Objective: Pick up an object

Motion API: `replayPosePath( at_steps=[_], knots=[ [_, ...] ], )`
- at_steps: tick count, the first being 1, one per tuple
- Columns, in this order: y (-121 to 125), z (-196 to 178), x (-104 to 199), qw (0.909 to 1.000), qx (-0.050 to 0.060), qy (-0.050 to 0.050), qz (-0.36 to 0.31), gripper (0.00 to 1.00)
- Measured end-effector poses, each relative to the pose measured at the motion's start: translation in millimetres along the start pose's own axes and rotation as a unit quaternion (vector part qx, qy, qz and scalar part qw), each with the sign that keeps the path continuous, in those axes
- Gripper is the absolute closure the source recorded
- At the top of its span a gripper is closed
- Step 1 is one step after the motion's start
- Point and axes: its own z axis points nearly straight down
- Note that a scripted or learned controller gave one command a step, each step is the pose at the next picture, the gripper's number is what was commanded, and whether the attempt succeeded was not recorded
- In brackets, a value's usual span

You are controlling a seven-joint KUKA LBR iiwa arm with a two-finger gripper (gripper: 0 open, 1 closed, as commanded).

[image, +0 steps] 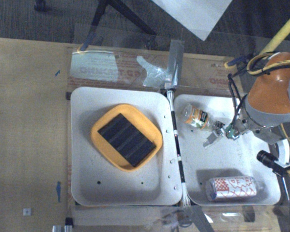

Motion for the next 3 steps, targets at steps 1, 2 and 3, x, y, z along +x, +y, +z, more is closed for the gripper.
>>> replayPosePath(
  at_steps=[1,2,3],
  knots=[
    [58,64,-25,0.9978,0.0,0.0,0.067,0.0],
    [81,81,-39,0.9937,0.037,0.021,0.103,0.0],
    [101,-46,-38,0.9872,0.001,0.0,0.16,0.0]
  ],
)
